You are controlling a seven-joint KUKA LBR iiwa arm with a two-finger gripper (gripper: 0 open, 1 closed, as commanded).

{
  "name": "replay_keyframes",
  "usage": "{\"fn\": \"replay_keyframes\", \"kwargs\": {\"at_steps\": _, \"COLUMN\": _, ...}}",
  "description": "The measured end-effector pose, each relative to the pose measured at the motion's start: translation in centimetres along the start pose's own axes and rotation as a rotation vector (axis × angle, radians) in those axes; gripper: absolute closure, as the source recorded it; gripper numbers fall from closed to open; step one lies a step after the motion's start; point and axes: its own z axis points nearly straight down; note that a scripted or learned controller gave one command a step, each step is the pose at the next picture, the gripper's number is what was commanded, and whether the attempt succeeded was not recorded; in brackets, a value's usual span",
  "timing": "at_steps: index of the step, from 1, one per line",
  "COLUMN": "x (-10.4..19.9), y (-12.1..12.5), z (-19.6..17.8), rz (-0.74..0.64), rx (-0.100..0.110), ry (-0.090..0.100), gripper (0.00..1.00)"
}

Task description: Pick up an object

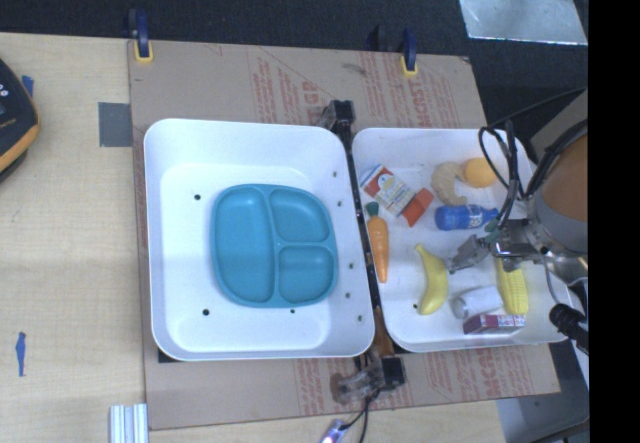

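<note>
While the arm is reaching in from the right edge of the frame, the gripper [478, 253] is hanging low over the right bin [400, 331], fingers looking spread with nothing between them. Banana [433, 279] is lying just left of it at lower centre of that bin, corn cob [513, 289] just right. Carrot [378, 247] is sitting at the bin's left wall; blue bottle [462, 218], small carton [390, 191] and an orange ball [480, 172] are sitting higher up. Blue divided plate [274, 243] is occupying the left bin [170, 321].
</note>
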Motion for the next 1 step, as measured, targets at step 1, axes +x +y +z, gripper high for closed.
{"fn": "replay_keyframes", "kwargs": {"at_steps": 1, "x": 4.16, "y": -0.61, "z": 5.44, "rz": -0.001, "rx": 0.0, "ry": 0.001, "gripper": 0.0}}
